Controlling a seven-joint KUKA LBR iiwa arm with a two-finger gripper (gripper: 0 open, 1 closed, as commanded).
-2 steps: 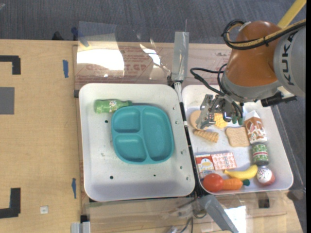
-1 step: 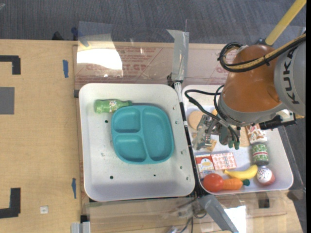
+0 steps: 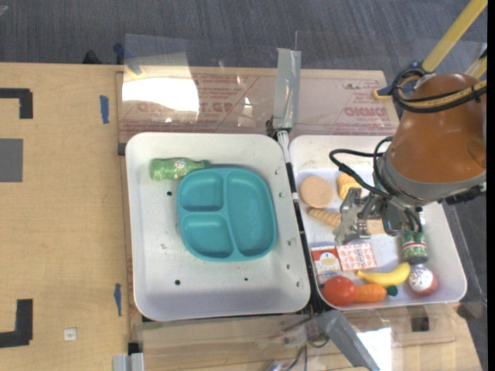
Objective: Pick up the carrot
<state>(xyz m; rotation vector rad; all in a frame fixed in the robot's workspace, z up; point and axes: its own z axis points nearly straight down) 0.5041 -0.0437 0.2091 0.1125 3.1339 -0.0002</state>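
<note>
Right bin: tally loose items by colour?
In the right bin, near the end effector:
Orange: 1, carrot
Red: 1, tomato
Yellow: 1, banana
Tan: 1, round cookie
Total: 4 clear ones; others too hidden to sort.

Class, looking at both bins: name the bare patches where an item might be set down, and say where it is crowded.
Left bin: bare floor around the teal tray, widest along the front. Right bin: crowded; carrot, banana, tomato and packets lie beneath the gripper.

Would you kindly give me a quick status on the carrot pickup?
Gripper low over right bin. Carrot at front edge, untouched. Banana and tomato beside it.
</note>
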